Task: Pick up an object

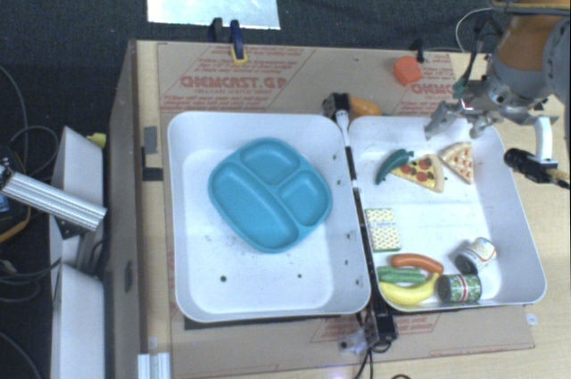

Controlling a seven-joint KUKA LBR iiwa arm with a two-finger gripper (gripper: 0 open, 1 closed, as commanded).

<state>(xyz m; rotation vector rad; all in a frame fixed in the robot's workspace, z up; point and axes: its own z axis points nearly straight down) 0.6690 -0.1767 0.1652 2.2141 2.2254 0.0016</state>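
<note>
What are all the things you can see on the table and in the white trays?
Bins: 2, white, side by side on the bench.
Divided plate: 1, blue, in the left bin.
Pizza slices: 2, yellow and red, far end of right bin.
Green vegetable: 1, beside the pizza.
Patterned card: 1, pale, middle of right bin.
Banana: 1, yellow, near corner.
Hot dog: 1, red, above the banana.
Cans: 2, near corner of right bin.
Orange block: 1, on the board behind the bins.
Gripper: 1, grey, above the right bin's far end.
</note>
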